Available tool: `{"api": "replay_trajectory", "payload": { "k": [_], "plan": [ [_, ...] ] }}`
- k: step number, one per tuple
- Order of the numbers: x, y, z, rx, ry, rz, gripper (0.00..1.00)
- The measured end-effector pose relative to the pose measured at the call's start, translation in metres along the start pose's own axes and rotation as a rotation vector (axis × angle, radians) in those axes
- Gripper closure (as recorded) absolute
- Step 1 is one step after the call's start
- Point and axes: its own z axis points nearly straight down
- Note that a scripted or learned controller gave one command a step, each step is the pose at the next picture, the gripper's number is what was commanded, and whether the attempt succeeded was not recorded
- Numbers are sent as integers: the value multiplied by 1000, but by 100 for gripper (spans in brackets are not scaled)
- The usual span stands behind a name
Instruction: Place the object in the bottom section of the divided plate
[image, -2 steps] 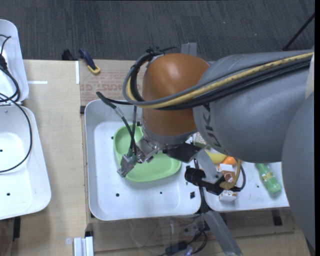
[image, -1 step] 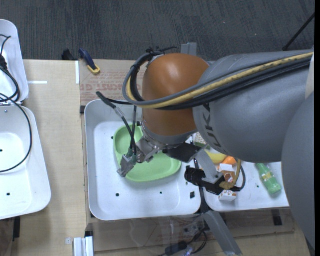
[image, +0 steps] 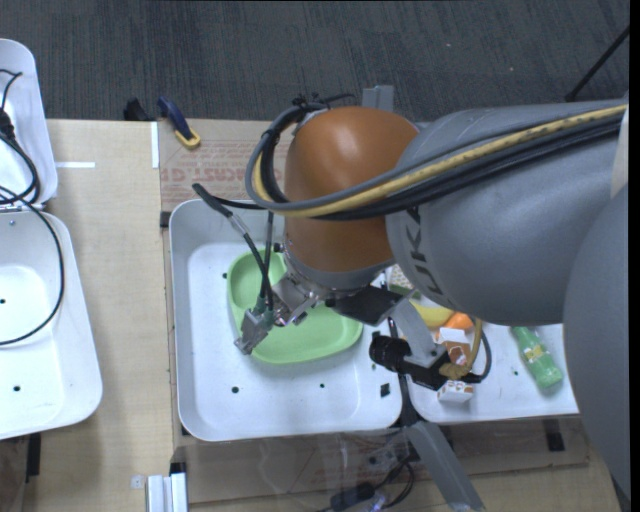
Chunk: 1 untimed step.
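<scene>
One glossy rounded green plate (image: 310, 335)

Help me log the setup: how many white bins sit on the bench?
2. One white bin holds the green divided plate under the arm; the second bin adjoins it on the right, largely covered by the arm, so contents may be hidden.

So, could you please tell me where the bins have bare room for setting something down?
The left bin has bare floor below the green divided plate, along its near wall. The right bin is crowded beside the gripper: a small carton, a green bottle and fruit-like items.
</scene>
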Motion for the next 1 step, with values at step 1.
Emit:
{"api": "replay_trajectory", "payload": {
  "k": [1],
  "plan": [
    [0,0,0,0,0,0,0]
  ]
}}
